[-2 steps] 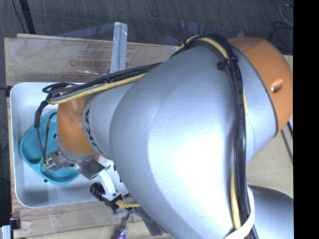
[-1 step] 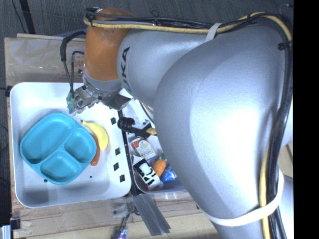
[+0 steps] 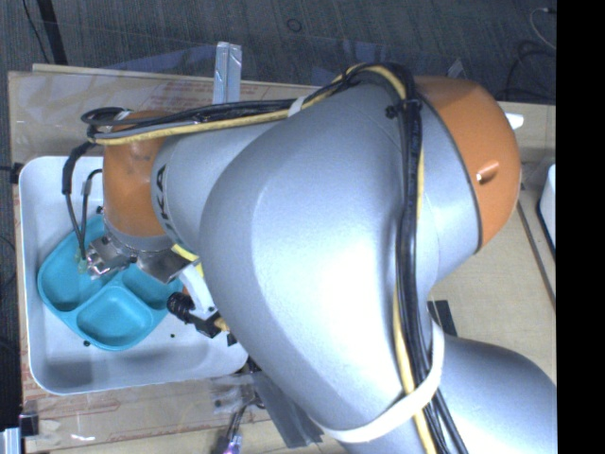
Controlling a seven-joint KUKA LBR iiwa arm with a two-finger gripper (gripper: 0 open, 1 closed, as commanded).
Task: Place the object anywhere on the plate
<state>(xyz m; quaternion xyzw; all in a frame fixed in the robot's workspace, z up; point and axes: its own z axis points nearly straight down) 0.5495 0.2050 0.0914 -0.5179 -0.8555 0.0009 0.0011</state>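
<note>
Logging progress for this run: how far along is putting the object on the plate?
Done: the arm has reached into the left white bin, its wrist over the blue sectioned plate. In hand: unclear, since the arm hides the gripper tip and any object. Left: no object can be seen lying on the plate's visible sections, so placement is unconfirmed.

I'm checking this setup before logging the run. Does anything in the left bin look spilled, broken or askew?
Nothing stands out. The blue divided plate lies flat in the white bin, with no spill or damage visible. The arm covers much of the bin, and the wrist hangs over the plate's upper part, so that area can't be checked.
</note>
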